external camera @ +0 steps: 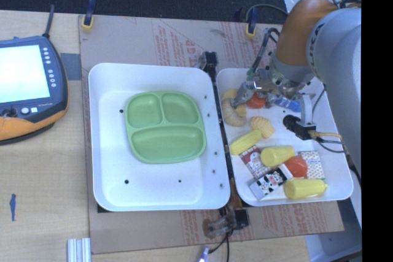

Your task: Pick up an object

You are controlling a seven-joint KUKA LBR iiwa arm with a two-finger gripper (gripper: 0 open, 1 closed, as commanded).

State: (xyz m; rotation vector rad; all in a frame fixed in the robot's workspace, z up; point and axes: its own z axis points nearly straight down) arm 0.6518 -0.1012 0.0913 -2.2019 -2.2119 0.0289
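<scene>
Toys lie in a heap in the right bin [341, 190], and any one of them could be picked. I see my arm [334, 34] come in from the right and bend down over the far end of that bin. It is fat, smooth and grey, with a shiny orange band [305, 18] above the wrist. The gripper [255, 92] points down and to the left, low over the far left part of the bin. It sits right by a pale, curvy croissant toy [232, 112]. I cannot tell if it is open or closed, or if it touches anything.

Nearer to me lie a small ridged orange toy [262, 126], a long yellow corn cob [244, 142], and a smooth yellow block [277, 156]. A round red toy [296, 165] and another fat yellow block [304, 188] lie past them. A flat printed card [268, 180] lies under them.

The left bin [110, 187] is white and smooth with round corners. A soft green plate [164, 127] with three parts sits in it. A tablet controller [27, 86] with an orange grip rests far to the left on the bench.
</scene>
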